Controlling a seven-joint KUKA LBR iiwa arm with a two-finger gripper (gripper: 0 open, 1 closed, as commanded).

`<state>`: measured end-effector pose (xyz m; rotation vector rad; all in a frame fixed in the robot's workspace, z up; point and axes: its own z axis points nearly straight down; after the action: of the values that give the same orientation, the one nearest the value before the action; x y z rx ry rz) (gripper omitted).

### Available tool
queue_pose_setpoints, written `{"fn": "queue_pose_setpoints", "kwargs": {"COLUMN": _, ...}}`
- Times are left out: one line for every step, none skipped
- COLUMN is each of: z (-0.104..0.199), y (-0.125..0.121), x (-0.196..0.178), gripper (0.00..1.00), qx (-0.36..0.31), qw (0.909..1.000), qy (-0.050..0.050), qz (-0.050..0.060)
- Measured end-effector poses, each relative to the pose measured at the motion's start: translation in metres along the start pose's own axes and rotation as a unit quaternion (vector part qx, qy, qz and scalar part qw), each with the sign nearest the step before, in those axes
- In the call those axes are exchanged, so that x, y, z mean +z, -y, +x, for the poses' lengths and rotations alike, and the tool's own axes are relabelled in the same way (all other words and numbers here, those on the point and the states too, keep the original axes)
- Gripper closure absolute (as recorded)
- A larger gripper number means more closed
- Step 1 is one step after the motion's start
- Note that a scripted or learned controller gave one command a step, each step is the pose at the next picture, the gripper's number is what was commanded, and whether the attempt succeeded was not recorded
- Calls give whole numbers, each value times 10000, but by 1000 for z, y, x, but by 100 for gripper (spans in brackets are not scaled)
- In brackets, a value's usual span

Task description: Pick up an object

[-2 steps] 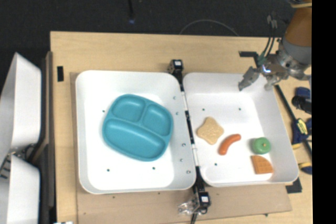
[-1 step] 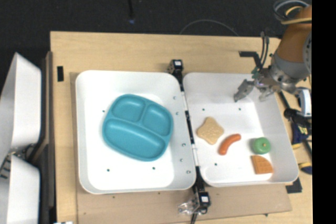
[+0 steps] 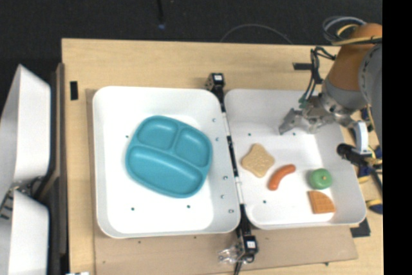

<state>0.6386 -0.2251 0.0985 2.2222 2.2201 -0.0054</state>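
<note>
In the right bin (image 3: 257, 106) lie a tan toast-shaped piece (image 3: 257, 160), a red-orange sausage (image 3: 281, 176), a green round fruit (image 3: 320, 178) and an orange wedge (image 3: 320, 202). My gripper (image 3: 293, 122) hangs over the bin's upper right part, above and right of the toast and clear of all four pieces. Its fingers point left toward the bin's middle, with nothing seen between them. The arm's orange band (image 3: 351, 61) sits at the right edge.
The left bin (image 3: 109, 113) holds a blue divided plate (image 3: 168, 155). A black clip (image 3: 215, 81) marks the joint between the bins at the top and another (image 3: 244, 245) at the bottom. White boxes (image 3: 26, 138) stand at the far left.
</note>
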Motion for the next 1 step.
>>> {"fn": "queue_pose_setpoints", "kwargs": {"z": -1, "y": -2, "x": -16, "gripper": 100, "qx": -12, "qw": 10000, "qy": 21, "qz": -42}}
